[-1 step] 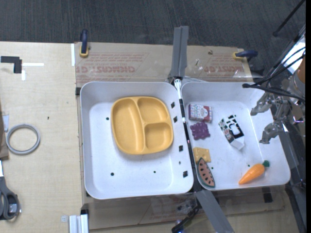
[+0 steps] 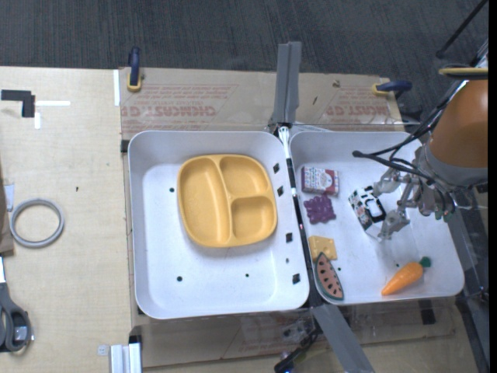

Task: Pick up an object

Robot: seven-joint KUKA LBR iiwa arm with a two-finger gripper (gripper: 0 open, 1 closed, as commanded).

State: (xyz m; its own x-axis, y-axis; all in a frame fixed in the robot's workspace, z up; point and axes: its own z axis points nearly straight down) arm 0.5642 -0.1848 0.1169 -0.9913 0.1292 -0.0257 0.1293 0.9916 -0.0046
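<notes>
Reaching in from the right, the gripper (image 2: 390, 208) is seen low over the right bin (image 2: 365, 274), its metal fingers (image 2: 396, 222) spread apart and angled down toward the bin floor. A small black-and-white object (image 2: 366, 207) lies just beside the fingers on their left; it cannot be told whether it is touched, and nothing is seen clamped between the fingers. Dark cables are draped from the wrist, and the orange band of the arm (image 2: 464, 123) is seen above the bin's right wall.

Several other items are scattered in the right bin. A small red-and-white packet (image 2: 319, 179) is placed near the bin's back left, with a purple bunch of grapes (image 2: 319, 208) just in front of it. A yellow cracker-like piece (image 2: 323, 246) lies nearer the front, and a watermelon slice (image 2: 329, 276) is set just beside it along the left wall. An orange carrot (image 2: 404, 277) with a green top rests near the front right, well apart from the gripper.

The left bin (image 2: 155, 270) is occupied by a yellow divided plate (image 2: 227, 200), set toward its back. On the bench to the left, a grey ring (image 2: 33, 222) lies flat, and scissors (image 2: 12, 325) are partly seen at the edge.
</notes>
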